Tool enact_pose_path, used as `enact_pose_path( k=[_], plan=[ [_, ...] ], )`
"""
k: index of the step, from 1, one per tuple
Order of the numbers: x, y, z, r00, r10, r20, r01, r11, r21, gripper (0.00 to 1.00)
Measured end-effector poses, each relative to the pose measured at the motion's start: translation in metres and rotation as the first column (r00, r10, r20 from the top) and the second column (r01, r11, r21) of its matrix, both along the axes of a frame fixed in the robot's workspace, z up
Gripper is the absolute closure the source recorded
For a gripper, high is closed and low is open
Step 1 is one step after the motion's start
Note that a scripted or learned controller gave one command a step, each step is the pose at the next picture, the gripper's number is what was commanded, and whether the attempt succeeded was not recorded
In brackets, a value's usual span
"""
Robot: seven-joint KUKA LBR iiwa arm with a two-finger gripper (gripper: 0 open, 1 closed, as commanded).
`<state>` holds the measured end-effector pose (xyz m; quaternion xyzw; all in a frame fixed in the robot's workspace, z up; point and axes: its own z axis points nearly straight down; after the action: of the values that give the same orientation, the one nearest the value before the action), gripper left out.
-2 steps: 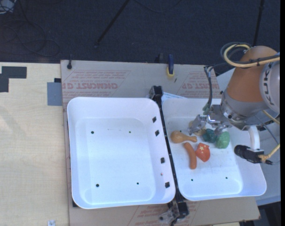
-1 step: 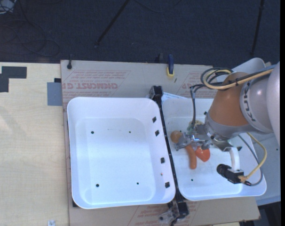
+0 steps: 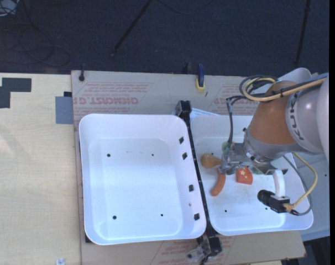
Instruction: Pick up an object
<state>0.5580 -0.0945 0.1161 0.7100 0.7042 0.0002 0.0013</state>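
Note:
My gripper (image 3: 229,163) hangs low in the right bin (image 3: 250,220), near its middle. Just left of it lies a rounded orange-brown object (image 3: 209,160). An orange sausage-shaped object (image 3: 218,185) lies below the gripper, slanting down to the left. A small red object (image 3: 244,175) with a pale spot sits to the right of the gripper, close under the wrist. The wrist hides the fingers, and nothing is seen between them.
The left bin (image 3: 101,148) is beside the right one, parted by a black-clipped divider (image 3: 190,170). The arm's grey and orange body (image 3: 283,120) covers the right bin's upper right. A blue clamp (image 3: 200,76) stands at the board's far edge.

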Motion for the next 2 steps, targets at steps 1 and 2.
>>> enact_pose_path(
  k=[1, 2],
  plan=[
    [-0.009, -0.115, -0.011, 1.000, 0.002, 0.000, -0.002, 1.000, -0.002, 1.00],
    [-0.029, -0.122, 0.109, 1.000, 0.004, 0.006, -0.004, 1.000, -0.002, 1.00]
  ],
)
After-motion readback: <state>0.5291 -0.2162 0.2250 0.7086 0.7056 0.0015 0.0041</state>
